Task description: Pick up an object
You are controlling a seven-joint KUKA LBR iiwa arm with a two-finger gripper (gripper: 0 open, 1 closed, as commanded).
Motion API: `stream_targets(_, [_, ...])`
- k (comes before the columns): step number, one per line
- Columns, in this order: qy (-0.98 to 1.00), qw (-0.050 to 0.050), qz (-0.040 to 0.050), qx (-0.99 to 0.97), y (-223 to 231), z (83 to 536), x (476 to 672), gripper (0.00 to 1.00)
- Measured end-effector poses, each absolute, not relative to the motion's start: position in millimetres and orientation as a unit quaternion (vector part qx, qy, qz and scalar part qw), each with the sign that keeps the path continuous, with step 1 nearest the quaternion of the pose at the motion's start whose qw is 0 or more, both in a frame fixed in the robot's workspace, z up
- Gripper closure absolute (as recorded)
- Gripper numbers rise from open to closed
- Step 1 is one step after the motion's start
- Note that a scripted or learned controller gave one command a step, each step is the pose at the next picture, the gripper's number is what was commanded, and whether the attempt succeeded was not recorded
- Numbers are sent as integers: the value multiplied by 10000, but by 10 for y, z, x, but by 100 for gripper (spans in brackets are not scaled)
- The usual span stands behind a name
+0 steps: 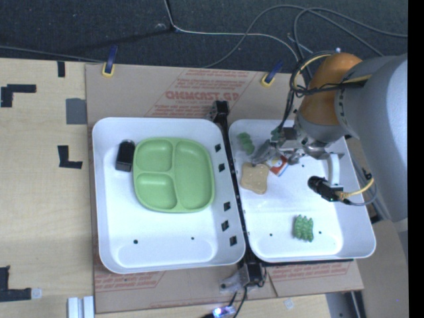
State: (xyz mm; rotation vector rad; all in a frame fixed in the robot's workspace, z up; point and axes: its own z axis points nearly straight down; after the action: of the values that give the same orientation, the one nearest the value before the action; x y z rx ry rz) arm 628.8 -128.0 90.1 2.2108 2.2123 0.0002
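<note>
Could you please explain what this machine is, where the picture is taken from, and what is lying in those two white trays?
This is one camera fixed above a bench, looking down at a slant. The grey robot arm with an orange band reaches in from the picture's right and carries a two-finger gripper, low over the right shallow white bin.

That bin holds a tan sponge-like block just below the gripper, a small dark green piece near its top left, a bumpy bright green toy towards the front, and something small, red and white, partly hidden beside the gripper.

The left shallow white bin holds a light green divided plastic plate with a small black block touching its left edge.

I cannot see anything between the gripper's fingers.
</note>
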Motion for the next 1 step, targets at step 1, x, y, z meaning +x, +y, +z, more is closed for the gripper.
stream_targets(1, [7078, 95, 31, 7063, -1260, 1033, 6312, 100])
